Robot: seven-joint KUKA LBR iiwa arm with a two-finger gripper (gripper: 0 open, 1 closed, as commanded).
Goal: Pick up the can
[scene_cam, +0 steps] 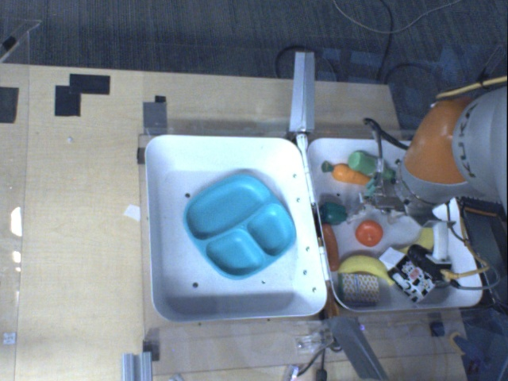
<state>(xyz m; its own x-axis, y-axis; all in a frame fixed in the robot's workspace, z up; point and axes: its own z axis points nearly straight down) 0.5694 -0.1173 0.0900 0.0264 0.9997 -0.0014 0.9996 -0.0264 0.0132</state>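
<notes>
A grey, dull metal can (361, 290) lies on its side at the front edge of the right bin (397, 304), just in front of a yellow banana (362, 265). My gripper (384, 197) hangs over the back half of that bin, well behind the can. It is just above and behind a red-orange ball-shaped fruit (369, 232). The wrist hides the bin's right part.
An orange carrot (349, 173) and a green item (363, 162) lie at the back of the right bin. A dark teal item (332, 211) and a brown item (330, 248) sit along its left wall. The left bin (167, 213) holds a blue divided plate (238, 225).
</notes>
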